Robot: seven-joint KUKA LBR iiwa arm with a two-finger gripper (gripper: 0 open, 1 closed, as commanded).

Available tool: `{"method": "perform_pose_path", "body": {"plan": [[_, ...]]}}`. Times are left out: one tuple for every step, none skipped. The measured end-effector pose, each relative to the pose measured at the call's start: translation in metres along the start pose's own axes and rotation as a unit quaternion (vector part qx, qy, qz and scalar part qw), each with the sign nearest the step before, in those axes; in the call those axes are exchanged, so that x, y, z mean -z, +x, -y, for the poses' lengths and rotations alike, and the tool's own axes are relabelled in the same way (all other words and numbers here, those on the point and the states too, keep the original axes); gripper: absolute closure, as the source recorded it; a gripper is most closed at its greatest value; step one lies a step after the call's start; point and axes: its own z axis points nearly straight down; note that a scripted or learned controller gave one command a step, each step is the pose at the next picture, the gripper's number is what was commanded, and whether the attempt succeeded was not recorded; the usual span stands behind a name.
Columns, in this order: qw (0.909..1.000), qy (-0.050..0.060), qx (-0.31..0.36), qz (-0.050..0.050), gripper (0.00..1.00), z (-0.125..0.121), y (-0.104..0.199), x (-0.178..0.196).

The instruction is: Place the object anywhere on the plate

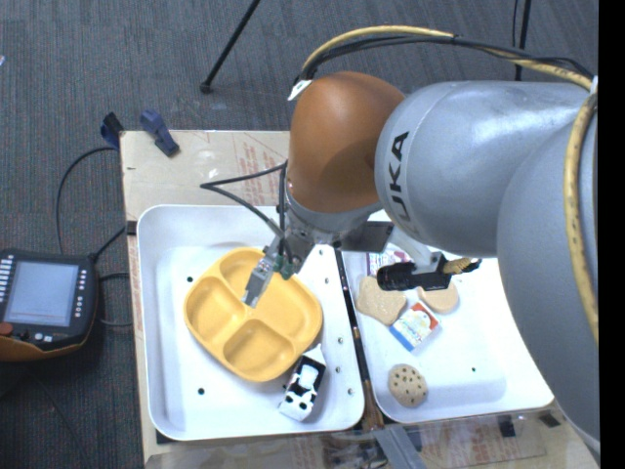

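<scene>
Big and grey, the robot arm [488, 193] reads "UKA". Its gripper [262, 279] hangs over the yellow plate [252, 345] in the left bin [161, 360]; I cannot tell what it holds or how wide it is. A black-and-white toy [303, 387] lies just beside the plate, so the job looks unfinished. Cookies [408, 384] sit in the right bin [488, 379].

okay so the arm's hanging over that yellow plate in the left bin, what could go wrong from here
1. The gripper sits low over the yellow plate; whether it holds anything is unclear, so a release may put nothing on the plate.
2. The plate has raised dividers; anything dropped on a ridge could tip or slide off.
3. The black-and-white carton lies against the plate's near edge; if the plate gets nudged, it may be pushed toward the left bin wall.
</scene>
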Motion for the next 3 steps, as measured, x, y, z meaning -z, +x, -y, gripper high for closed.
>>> {"method": "perform_pose_path", "body": {"plan": [[1.0000,-0.001,0.001,0.000,1.00,-0.0004,-0.0006,0.0095],[1.0000,0.000,0.001,0.000,0.00,-0.0003,-0.0006,0.0090],[1.0000,-0.002,0.002,0.001,1.00,-0.0010,-0.0011,0.0184]]}}
